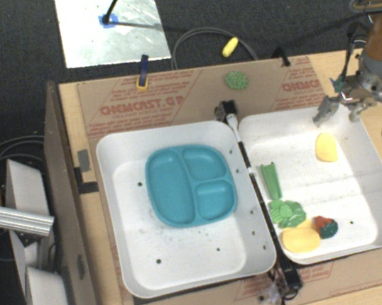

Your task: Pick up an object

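Nearest the lens, a yellow lump (301,240) and a small red-and-teal object (324,226) are seen at the front of the right bin (375,155), with a green leafy piece (286,212) and a green stick (271,180) just behind. The grey arm (380,53) is cut off by the right edge, and the gripper (340,109) is held over the bin's back rim with its fingers spread apart and nothing between them. A yellow piece (326,147) is found just in front of the gripper, apart from it; a blue divided plate (190,185) is noted in the left bin (133,265).
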Controlling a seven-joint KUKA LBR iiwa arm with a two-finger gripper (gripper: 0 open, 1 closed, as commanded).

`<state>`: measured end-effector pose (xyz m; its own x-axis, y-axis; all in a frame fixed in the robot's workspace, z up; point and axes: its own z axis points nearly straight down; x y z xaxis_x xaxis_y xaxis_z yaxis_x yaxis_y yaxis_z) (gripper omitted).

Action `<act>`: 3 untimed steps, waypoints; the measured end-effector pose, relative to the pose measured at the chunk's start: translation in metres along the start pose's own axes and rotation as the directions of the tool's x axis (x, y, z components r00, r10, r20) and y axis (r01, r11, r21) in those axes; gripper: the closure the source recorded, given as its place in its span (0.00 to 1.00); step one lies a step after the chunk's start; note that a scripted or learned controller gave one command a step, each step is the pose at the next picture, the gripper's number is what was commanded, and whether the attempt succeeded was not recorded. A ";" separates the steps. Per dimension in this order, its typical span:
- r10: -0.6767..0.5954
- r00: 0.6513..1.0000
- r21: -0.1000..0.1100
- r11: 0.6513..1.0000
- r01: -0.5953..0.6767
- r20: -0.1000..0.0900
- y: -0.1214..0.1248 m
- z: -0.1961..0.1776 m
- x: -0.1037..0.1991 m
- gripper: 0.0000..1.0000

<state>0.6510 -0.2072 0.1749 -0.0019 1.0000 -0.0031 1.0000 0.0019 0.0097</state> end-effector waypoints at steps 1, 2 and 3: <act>-0.003 1.000 0.012 1.000 0.003 -0.004 0.000 0.079 0.002 0.00; 0.000 1.000 0.009 1.000 0.000 -0.002 -0.015 0.090 0.001 0.00; 0.001 1.000 0.002 1.000 -0.001 -0.001 -0.020 0.002 0.000 0.00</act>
<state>0.6314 -0.2068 0.1732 -0.0009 1.0000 -0.0024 1.0000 0.0009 0.0078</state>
